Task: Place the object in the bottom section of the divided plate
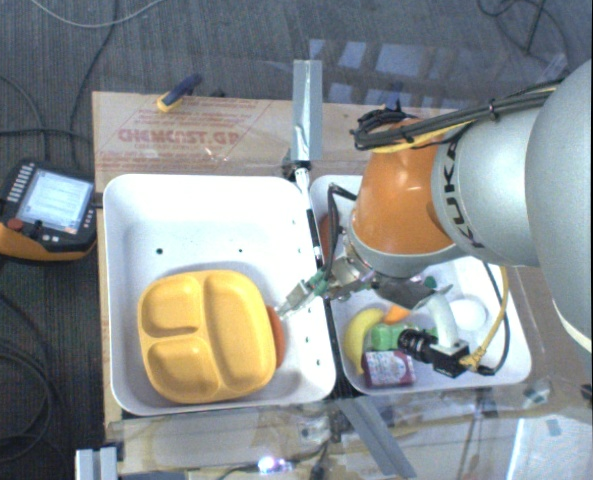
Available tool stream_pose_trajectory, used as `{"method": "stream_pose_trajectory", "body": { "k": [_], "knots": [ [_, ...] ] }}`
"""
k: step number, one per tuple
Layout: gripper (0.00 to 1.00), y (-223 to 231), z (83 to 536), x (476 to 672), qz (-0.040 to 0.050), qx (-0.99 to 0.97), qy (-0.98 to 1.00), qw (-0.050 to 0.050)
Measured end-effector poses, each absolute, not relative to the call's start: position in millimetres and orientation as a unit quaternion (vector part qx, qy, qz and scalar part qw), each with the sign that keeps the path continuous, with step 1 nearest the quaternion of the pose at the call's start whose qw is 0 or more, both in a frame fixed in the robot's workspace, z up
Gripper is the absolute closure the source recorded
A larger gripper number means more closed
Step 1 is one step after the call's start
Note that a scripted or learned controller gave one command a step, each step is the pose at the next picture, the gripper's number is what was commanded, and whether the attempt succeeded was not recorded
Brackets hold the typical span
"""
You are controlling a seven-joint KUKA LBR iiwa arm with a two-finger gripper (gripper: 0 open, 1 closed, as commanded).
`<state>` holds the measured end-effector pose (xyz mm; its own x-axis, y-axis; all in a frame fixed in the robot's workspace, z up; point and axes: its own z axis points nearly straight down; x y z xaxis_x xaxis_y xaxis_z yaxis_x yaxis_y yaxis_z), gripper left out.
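From above, the yellow divided plate [209, 336] lies in the left white bin [216, 208]. The pincer [301, 296] hangs just beside the plate's right edge; whether it is apart or together I cannot tell. An orange object [277, 334] sits touching the plate's right rim. Further right of the plate, the other bin [511, 363] holds a banana [358, 334] and a purple packet [388, 368].

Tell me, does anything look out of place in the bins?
One thing: an orange object sits wedged against the right edge of the yellow divided plate in the left bin, outside its sections. The hand is just above it.
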<state>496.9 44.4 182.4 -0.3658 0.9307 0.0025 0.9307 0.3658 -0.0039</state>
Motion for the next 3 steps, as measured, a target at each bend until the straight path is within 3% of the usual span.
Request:
{"method": "stream_pose_trajectory", "body": {
  "k": [1, 2, 3],
  "knots": [
    [1.00, 45.1, 190.5, 497.3, 0.0009, -0.563, -0.827, 0.003],
    [1.00, 130.7, 207.9, 482.9, 0.0015, -0.576, -0.818, 0.001],
    [1.00, 140.4, 93.0, 489.1, -0.0044, -0.475, -0.880, -0.006]
  ]
}}
